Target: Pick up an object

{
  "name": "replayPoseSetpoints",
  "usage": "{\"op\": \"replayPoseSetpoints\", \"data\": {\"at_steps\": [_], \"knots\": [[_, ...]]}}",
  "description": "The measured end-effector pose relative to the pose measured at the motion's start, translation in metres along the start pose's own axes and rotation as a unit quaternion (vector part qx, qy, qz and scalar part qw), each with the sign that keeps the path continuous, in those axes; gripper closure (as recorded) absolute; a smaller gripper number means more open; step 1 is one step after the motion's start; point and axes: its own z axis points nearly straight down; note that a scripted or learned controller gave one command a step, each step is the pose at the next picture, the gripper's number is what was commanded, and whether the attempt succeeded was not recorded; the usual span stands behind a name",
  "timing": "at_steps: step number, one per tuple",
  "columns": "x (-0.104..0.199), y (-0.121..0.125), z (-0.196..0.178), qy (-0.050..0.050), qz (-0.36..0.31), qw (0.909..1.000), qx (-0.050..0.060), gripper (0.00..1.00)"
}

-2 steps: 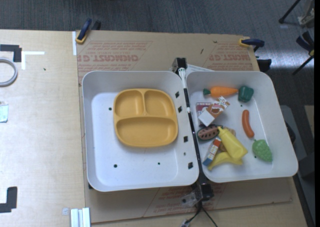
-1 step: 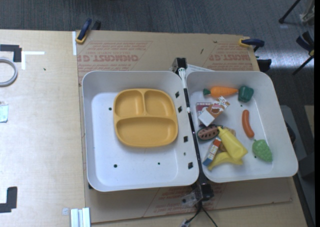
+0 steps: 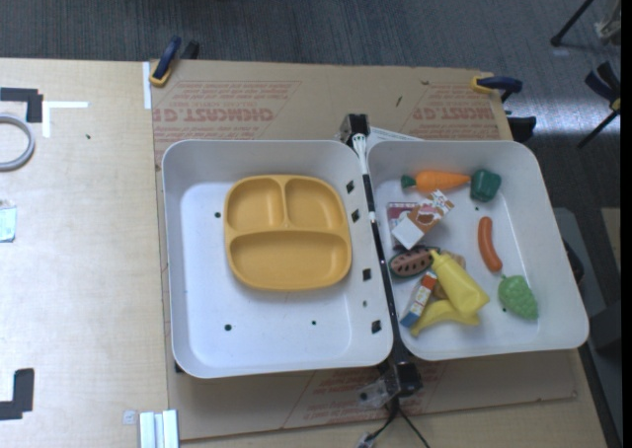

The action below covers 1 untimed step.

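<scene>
You see toy food in the right bin (image 3: 553, 239): carrot (image 3: 441, 180), sausage (image 3: 488, 243), yellow bottle (image 3: 459, 283). The left bin (image 3: 197, 337) holds a yellow divided plate (image 3: 286, 232). You cannot tell the gripper's opening or load.

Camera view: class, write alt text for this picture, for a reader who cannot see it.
Two shallow white bins sit side by side on a bench: the left bin holds a yellow divided plate, and the right bin holds a jumble of toy food, including a carrot, a sausage, a banana and a mustard bottle.
</scene>
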Motion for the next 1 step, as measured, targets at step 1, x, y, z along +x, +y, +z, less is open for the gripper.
{"op": "replayPoseSetpoints", "data": {"at_steps": [1], "knots": [[0.0001,0.0017,-0.0074,-0.001,-0.002,1.0,0.0,1.0]]}}
